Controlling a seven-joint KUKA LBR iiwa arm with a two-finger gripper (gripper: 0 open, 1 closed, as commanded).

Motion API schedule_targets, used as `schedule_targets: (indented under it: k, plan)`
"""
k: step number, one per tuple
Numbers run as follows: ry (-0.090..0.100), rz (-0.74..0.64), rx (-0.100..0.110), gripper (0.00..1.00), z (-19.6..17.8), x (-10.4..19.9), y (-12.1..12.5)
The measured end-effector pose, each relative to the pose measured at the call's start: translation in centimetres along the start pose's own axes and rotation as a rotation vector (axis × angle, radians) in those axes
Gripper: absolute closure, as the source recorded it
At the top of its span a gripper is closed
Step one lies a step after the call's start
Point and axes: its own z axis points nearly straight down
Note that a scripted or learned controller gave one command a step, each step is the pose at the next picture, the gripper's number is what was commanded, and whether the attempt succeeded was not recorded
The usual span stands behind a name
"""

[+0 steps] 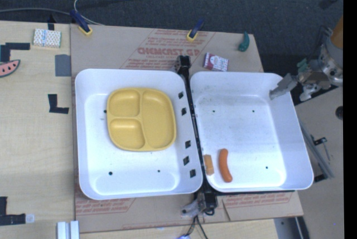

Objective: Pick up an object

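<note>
An orange plastic sausage [225, 165] lay low in the right white bin [290, 137], well apart from the end effector [281, 87] at the bin's upper right rim; its grip could not be made out.

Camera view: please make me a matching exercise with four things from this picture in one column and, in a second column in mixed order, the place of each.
Things
1. yellow divided plate
2. orange sausage
3. end effector
4. small red and white packet

Places
A. on the cardboard behind the bins
B. at the right bin's back right corner
C. in the left bin
D. near the right bin's front left corner

Pairs: 1-C, 2-D, 3-B, 4-A
</note>
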Motion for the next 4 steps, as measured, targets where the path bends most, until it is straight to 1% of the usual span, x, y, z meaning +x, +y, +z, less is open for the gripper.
schedule_targets:
  k: [1, 2, 3, 4]
  plan:
    - [0.002, -0.001, 0.002, 0.00, 11.1, 3.3, 0.9]
    - [0.001, -0.001, -0.001, 0.00, 17.6, 8.5, -2.4]
    - [-0.001, 0.000, -0.005, 0.00, 17.6, 11.7, -6.4]
    - [-0.002, 0.001, -0.006, 1.00, 16.6, 11.7, -6.4]
